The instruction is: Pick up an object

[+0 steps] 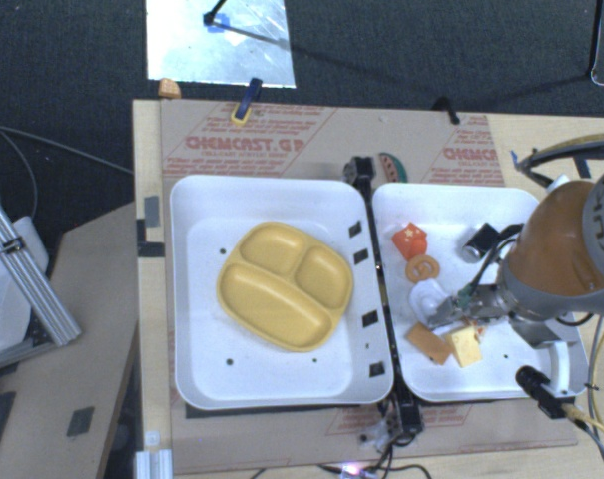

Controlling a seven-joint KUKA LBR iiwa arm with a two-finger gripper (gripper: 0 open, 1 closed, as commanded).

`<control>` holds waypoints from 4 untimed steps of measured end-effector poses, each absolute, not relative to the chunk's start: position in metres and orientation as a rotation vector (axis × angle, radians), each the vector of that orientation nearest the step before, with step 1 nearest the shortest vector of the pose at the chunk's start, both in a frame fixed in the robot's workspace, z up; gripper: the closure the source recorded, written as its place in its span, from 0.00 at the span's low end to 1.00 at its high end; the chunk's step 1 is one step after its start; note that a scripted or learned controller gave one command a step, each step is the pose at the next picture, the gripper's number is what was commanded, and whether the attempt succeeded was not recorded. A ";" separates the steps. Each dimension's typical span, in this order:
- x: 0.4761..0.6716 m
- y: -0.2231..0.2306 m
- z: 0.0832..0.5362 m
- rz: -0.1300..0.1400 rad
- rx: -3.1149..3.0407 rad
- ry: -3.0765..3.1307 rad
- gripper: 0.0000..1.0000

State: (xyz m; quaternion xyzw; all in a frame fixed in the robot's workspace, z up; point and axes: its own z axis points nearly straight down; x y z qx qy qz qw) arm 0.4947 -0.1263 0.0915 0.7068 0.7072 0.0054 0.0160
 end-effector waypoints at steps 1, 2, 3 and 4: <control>0.562 -0.093 0.099 0.006 2.212 2.222 0.00; 0.522 -0.186 0.091 0.021 2.204 2.217 0.00; 0.494 -0.151 0.092 0.014 2.194 2.201 0.00; 0.497 -0.208 0.136 0.001 2.219 2.219 0.00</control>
